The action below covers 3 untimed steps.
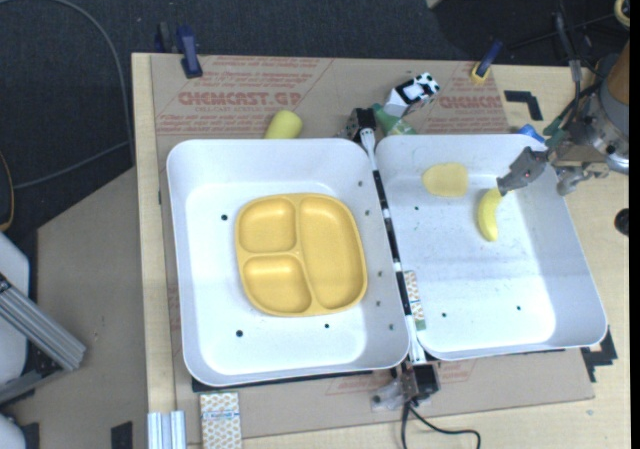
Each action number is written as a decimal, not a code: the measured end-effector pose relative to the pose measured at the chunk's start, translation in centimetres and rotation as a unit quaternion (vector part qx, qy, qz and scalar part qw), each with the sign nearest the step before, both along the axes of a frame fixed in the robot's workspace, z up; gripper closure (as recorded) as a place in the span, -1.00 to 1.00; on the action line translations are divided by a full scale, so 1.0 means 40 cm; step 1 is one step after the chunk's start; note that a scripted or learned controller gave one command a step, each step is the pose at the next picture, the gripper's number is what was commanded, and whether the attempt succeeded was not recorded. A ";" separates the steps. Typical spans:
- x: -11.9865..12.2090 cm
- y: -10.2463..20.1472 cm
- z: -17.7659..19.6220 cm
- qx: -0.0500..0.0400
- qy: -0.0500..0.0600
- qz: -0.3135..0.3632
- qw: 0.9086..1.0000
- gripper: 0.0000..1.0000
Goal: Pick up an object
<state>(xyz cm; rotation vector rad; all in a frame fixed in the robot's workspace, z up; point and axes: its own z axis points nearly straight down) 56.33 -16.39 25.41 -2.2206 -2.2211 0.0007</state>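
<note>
Grey metal of the tool [528, 170] is being held over the right bin's [560, 322] far right part; its fingers' state cannot be told. A yellow banana [487, 216] is lying just beside its tip, with a pale yellow piece [445, 180] farther left.

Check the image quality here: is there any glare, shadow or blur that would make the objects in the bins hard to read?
Camera view: even lighting; the white bins are bright but not blown out. The yellow divided tray and the banana read sharply, with soft shadows beneath them. The gripper at the right bin's far edge is slightly soft, its fingers hard to resolve.
</note>
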 end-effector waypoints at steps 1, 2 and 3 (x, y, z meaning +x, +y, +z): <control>0.065 -0.027 -0.223 0.000 0.001 0.000 1.000 -1.00; 0.119 -0.012 -0.426 0.001 0.001 0.000 1.000 -1.00; 0.122 -0.012 -0.398 0.000 0.000 0.000 1.000 1.00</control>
